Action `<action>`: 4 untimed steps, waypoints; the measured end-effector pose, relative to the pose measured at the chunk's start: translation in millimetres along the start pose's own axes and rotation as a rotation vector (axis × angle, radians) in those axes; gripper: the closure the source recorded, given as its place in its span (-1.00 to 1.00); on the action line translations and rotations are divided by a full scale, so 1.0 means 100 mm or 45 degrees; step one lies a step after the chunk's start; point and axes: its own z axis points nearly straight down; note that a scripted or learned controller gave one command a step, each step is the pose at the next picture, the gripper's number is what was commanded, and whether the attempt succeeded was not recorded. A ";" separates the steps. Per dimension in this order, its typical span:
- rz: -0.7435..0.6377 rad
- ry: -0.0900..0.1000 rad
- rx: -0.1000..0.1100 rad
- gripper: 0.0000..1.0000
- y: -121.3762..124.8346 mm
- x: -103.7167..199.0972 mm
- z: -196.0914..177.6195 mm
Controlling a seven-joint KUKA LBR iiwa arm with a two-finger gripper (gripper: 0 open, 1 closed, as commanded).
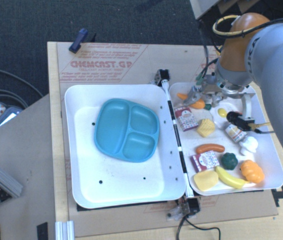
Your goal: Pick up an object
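Camera view: the arm (261, 39) reaches in from the right and bends down over the far end of the right bin (274, 156). The gripper (205, 93) sits low there, just above a small orange toy (196, 104) — whether it grips anything cannot be told. The left bin (76, 134) holds a blue divided plate (127, 129), lying flat.

Orange toy (197, 104), perhaps a carrot, lies in right bin (276, 171).
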 end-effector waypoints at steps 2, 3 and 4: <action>-0.001 0.003 -0.013 1.00 -0.19 0.27 -1.30; -0.001 0.002 -0.010 -1.00 -0.19 0.27 -1.29; 0.001 0.001 -0.019 -1.00 0.01 -0.05 0.00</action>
